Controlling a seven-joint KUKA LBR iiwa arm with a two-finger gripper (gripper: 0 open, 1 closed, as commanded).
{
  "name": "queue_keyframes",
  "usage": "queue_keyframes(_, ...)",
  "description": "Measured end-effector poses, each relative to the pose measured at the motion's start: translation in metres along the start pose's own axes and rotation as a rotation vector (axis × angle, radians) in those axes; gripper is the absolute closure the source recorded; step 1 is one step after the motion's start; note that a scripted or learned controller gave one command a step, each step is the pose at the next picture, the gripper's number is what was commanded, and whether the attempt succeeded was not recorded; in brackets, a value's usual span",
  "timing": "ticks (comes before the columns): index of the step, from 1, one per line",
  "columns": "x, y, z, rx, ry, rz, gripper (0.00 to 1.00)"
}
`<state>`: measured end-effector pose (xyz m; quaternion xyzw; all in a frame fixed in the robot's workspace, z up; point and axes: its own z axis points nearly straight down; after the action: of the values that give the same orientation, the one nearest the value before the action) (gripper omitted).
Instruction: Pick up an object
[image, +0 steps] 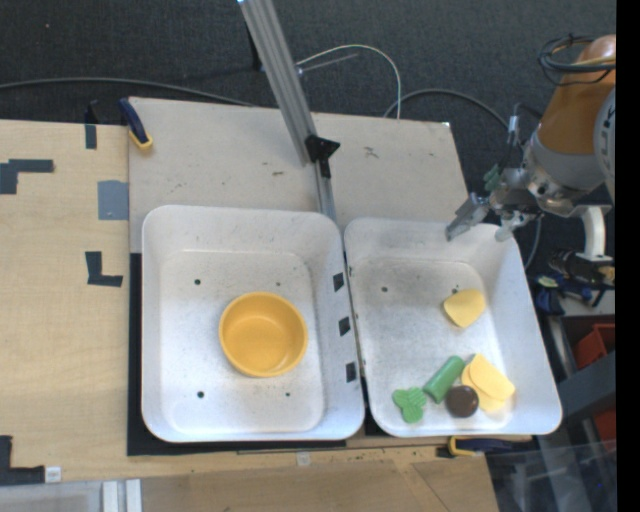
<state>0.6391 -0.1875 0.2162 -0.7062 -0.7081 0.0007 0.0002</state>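
Hovering spread and empty over the right bin's (520, 290) far-right corner, the claw (480, 222) has the yellow wedge (464, 308) nearest, just below toward the camera.

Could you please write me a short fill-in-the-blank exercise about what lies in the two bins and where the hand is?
1. The yellow bowl sits in the ____ bin of the camera view.
2. The hand hovers over the far edge of the ____ bin.
3. The green cylinder lies beside a small ____ ball.
4. The hand's fingers hold ____.

Missing words: left; right; brown; nothing
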Motion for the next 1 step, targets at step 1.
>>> queue_keyframes(1, -0.0001, 0.0000, 0.0000, 0.000, 0.000, 0.000, 0.00)
